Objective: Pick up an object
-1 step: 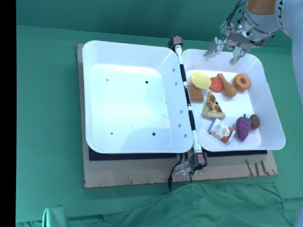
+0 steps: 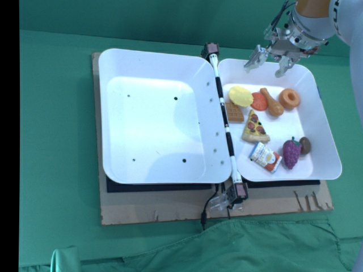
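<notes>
Jaws (image 2: pixel 270 62) spread apart, grasping nothing, hovering over far rim of right shallow white plastic bin (image 2: pixel 326 123). Toy food lies below in that bin: orange ring doughnut (image 2: pixel 290 98), brown drumstick (image 2: pixel 271 102), pizza slice (image 2: pixel 255 128), purple grapes (image 2: pixel 291 152).

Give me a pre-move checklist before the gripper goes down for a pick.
1. Gripper open: ok, fingers spread apart.
2. Gripper carrying nothing: ok, nothing between the fingers.
3. Gripper over the right bin: ok, above its far rim.
4. Gripper directly over a target: not ok, the donut and drumstick lie nearer the camera.
5. Isolated target available: ok, the donut has space around it.
6. Height above the bin: cannot tell.
</notes>
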